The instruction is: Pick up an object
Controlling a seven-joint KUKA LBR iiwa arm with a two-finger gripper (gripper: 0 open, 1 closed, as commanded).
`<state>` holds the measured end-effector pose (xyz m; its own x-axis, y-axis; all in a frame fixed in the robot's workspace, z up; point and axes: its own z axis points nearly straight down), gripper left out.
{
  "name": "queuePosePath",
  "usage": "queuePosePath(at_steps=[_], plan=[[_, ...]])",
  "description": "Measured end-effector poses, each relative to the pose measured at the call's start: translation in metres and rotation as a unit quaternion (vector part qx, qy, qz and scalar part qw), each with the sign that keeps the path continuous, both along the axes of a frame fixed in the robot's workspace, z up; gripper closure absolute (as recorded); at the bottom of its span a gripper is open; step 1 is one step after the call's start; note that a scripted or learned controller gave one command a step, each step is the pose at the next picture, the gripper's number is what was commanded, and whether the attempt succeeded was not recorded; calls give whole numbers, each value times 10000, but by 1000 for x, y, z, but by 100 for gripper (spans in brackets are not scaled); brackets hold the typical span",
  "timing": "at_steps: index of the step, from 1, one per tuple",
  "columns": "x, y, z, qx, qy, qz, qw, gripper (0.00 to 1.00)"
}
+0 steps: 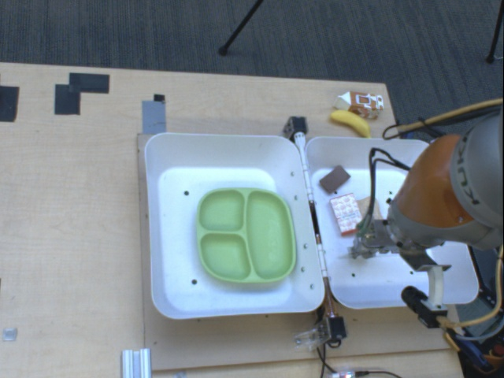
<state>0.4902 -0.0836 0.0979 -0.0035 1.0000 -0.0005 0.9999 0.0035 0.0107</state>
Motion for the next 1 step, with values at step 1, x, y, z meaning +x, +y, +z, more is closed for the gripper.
queuePosePath(at_steps=[1], plan=[[15,73,87,11,34,12,10000,100]])
